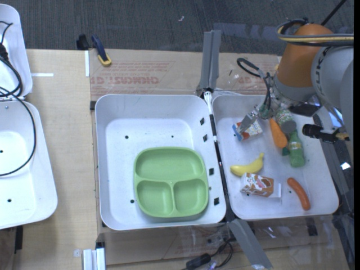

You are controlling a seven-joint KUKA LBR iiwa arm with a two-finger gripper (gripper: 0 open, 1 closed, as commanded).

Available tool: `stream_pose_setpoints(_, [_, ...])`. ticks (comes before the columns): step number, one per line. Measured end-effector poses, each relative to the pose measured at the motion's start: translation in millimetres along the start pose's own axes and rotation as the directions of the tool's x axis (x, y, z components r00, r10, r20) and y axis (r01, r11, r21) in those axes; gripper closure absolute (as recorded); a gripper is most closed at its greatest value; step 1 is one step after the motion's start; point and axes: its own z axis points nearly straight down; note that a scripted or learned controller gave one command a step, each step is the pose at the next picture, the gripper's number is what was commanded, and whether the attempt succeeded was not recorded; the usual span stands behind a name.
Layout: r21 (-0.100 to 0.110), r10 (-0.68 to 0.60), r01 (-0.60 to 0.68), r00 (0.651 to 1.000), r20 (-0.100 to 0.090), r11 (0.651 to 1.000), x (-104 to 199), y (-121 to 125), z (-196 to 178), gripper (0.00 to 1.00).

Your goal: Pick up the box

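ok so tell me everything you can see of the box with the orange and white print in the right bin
The small orange, brown and white printed carton box looks like thin card, somewhat crumpled. It lies flat on its side on the floor of the right white bin, near the front, with a pale flap or label at its right end. The yellow toy banana lies just above it, very close, and the orange sausage-shaped toy lies apart to its right. The hand is farther back, away from it.

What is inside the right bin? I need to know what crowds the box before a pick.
The right bin holds the box, a banana, a sausage, a carrot, a green bottle and a small carton. The arm covers the bin's far right corner.
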Motion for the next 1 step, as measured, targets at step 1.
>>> stream_pose_setpoints(1, [-0.002,-0.053,0.053,0.999,0.005,0.999,13.3,-11.9,-0.2,0.0])
